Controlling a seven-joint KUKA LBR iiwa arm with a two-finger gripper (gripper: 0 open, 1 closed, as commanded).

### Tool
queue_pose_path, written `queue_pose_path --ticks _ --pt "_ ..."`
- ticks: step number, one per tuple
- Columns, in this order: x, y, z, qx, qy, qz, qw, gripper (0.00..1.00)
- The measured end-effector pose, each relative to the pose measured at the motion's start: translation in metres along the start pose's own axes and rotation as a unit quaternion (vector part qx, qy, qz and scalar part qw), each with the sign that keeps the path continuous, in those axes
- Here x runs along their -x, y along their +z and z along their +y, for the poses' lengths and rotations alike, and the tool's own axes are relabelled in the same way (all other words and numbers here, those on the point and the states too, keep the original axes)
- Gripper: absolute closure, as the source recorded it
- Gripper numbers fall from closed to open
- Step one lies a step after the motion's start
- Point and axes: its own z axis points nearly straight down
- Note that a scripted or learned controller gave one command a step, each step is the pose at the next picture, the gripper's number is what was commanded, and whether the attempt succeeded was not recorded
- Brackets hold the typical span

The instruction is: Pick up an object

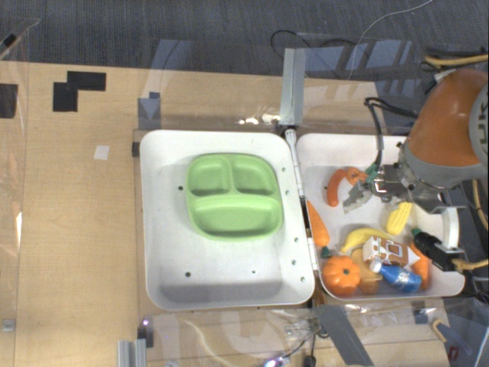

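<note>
Camera view: the pincer [356, 195] hangs low in the right bin [321, 155], next to toy food.

We see its fingers slightly parted with nothing between them, just beside an orange curved piece [338, 183]. Near it lie a corn cob [397, 217], a banana [357, 238], a carrot [318, 224], a pumpkin [341, 274] and a small carton [384, 251]. In the left bin [164, 281] sits a green divided plate [232, 196].
</note>
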Motion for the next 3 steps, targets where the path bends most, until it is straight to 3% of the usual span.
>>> queue_pose_path --ticks 1,2,3 --pt "-0.004 0.076 0.082 0.0 -0.064 0.0 0.9979 0.0" --pt "-0.003 0.104 0.091 0.004 -0.091 -0.001 0.9958 0.0" --pt "-0.005 0.091 0.094 0.007 -0.092 0.0 0.9958 1.0"
